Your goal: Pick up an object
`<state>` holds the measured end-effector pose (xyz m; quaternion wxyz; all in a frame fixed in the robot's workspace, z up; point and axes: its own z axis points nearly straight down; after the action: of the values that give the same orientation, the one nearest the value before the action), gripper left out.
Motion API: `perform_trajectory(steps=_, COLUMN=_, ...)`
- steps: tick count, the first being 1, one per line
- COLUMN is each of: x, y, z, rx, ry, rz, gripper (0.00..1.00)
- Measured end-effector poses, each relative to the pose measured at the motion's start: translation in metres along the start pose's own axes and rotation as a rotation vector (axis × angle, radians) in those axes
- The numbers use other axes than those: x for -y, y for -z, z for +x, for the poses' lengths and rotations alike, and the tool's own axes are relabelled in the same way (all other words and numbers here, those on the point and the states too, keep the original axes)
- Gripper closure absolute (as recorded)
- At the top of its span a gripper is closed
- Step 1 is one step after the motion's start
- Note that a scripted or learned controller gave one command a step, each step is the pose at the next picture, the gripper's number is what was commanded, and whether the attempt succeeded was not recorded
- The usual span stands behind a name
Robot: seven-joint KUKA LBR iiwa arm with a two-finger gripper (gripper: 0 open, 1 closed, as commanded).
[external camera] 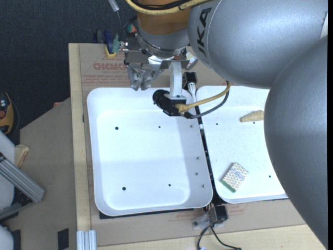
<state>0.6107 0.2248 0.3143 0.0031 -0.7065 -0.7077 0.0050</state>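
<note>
Camera view: gripper (141,82) above left bin (104,155) back rim, fingers state unclear; small packet (234,176) in right bin (229,139).

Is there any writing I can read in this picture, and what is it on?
"KA", the end of a cut-off word, on the grey arm.
"CHEM", red print running under the gripper, on the board behind the bins.
A red line below it: too blurred to read.
Print on the small packet: too small to read.
</note>
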Motion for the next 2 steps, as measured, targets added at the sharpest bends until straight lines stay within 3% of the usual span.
perform_trajectory(steps=1, x=0.018, y=0.047, z=-0.076, rx=-0.001, ry=-0.010, rz=-0.013, gripper=1.00)
perform_trajectory(steps=2, x=0.002, y=-0.038, z=-0.006, rx=-0.002, ry=0.004, rz=-0.001, gripper=1.00)
